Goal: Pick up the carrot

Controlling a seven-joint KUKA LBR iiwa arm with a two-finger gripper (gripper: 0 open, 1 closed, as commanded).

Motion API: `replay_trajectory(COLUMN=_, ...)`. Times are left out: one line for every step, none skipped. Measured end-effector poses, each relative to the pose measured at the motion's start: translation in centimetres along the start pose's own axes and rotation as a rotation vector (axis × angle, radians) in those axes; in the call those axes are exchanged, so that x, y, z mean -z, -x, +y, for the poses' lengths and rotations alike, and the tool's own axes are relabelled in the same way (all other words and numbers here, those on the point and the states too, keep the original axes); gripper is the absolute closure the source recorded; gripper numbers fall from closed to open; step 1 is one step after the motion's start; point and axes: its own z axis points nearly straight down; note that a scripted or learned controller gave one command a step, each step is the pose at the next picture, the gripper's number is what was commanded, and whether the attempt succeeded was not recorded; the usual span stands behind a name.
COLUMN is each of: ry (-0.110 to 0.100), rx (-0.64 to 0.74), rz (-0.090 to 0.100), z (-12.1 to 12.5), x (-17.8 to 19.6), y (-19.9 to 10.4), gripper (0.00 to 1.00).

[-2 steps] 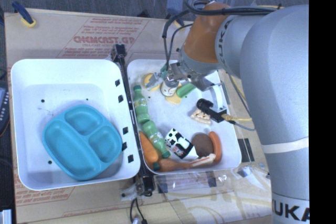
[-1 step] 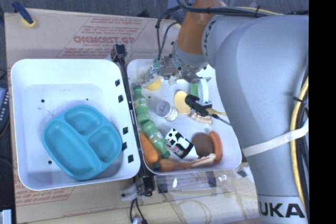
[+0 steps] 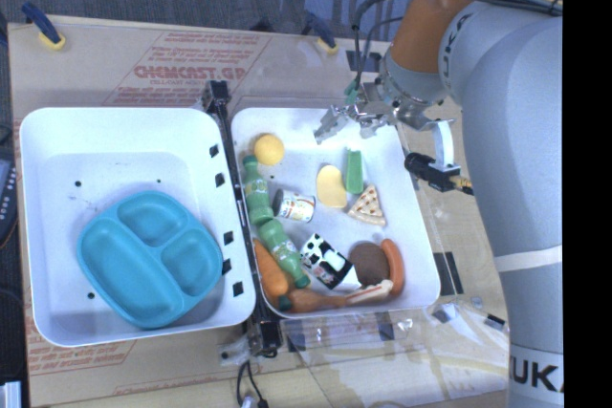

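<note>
The carrot (image 3: pixel 270 272) lies at the near-left corner of the right bin (image 3: pixel 421 244), tight along the wall shared with the left bin (image 3: pixel 38 205), slanting with its lower end buried among the clutter at the front edge. The gripper (image 3: pixel 346 121) sits well apart from it, up at the bin's far edge toward the right, over the rim; I can't make out from here how wide its fingers stand, and nothing shows between them. Between the two lies most of the bin's contents: a yellow lemon (image 3: pixel 269 149) near the far-left corner, a green bottle (image 3: pixel 269 220) running down the divider and touching the carrot's upper end, a small can (image 3: pixel 298 207), a pale yellow piece (image 3: pixel 332 185) beside a green stick (image 3: pixel 355 171), and a pizza slice (image 3: pixel 367 205). A black-and-white cow-patterned item (image 3: pixel 326 261), a brown round thing (image 3: pixel 367 259) and a sausage (image 3: pixel 393 265) crowd the front beside the carrot. A blue divided plate (image 3: pixel 148 258) rests in the left bin.
</note>
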Motion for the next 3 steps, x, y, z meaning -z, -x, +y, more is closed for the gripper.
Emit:
replay_trajectory(ry=-0.018, rx=-0.103, rz=0.007, z=-5.4, x=-7.2, y=-0.9, gripper=0.0)
replay_trajectory(ry=-0.01, rx=-0.126, rz=0.006, z=-0.9, x=-4.5, y=-8.6, gripper=0.0)
replay_trajectory(ry=-0.01, rx=-0.235, rz=0.003, z=0.5, x=-7.5, y=-8.0, gripper=0.0)
